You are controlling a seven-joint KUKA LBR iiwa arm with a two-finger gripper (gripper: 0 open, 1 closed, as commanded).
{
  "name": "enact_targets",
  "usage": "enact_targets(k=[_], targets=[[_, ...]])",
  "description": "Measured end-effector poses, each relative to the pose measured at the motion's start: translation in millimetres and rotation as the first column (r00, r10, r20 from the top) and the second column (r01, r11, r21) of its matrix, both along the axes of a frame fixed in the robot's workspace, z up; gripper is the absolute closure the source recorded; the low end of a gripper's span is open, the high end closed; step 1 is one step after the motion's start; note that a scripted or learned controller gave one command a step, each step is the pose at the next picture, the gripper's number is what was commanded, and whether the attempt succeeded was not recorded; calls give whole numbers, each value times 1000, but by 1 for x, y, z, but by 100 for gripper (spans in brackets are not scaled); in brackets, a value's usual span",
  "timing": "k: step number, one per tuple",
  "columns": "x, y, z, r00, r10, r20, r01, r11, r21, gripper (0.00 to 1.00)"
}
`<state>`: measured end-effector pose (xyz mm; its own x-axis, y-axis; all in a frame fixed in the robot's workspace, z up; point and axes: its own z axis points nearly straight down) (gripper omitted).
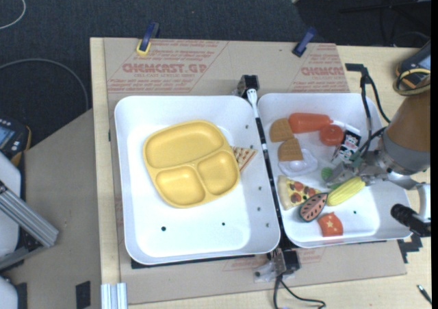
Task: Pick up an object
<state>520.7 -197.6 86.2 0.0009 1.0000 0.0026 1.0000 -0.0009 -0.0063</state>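
1. The hand (350,157) hung low over the right bin (363,222), at the 3 o'clock side of the view, and whether it was open or closed could not be told.
2. Nothing could be seen held in it; dark cables ran from it toward 12 o'clock.
3. A yellow corn cob (345,190) lay tilted just below the hand, toward 6 o'clock.
4. A green piece (328,174) lay just beside the hand at 9 o'clock.
5. A red tomato-like piece (331,135) lay near the hand at 11 o'clock, touching the end of an orange carrot (308,122).
6. Two brown bread pieces (285,140) sat farther toward 9 o'clock, near the bin's left wall.
7. A pizza slice (295,192), a dark oval piece (313,207) and a red strawberry (330,225) lay toward 7 o'clock in the same bin.
8. The left bin (137,218) held a yellow divided plate (190,162), with a small waffle-patterned wedge (244,157) at the plate's 3 o'clock edge.
9. Both bins sat side by side on the worktop (109,68).
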Motion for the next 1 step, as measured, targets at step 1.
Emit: enact_targets(k=[1], targets=[[0, 0, -2, 1000, 0, 3, 0, 1000, 0, 0]])
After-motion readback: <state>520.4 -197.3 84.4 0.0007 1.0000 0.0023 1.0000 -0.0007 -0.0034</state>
